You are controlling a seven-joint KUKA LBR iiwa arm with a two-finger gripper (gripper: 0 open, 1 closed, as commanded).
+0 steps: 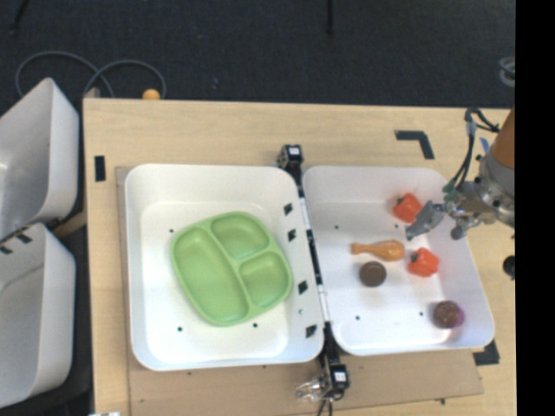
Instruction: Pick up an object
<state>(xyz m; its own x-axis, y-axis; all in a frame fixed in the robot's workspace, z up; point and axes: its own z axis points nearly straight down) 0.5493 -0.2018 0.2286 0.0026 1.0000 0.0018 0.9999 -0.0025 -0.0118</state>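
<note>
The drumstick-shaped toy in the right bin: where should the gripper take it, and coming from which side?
Probably the drumstick toy is best taken across its thick end, which points toward the orange-red toy. It lies flat, lengthwise left to right, so come straight down from above with the fingers spanning its short width. The thin handle end offers less to pinch. The brown round toy sits close below, so keep the fingers clear of it.

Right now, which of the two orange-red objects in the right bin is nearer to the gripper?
The upper orange-red object, close beside the gripper. The other orange-red one lies lower, next to the drumstick-shaped toy.
</note>
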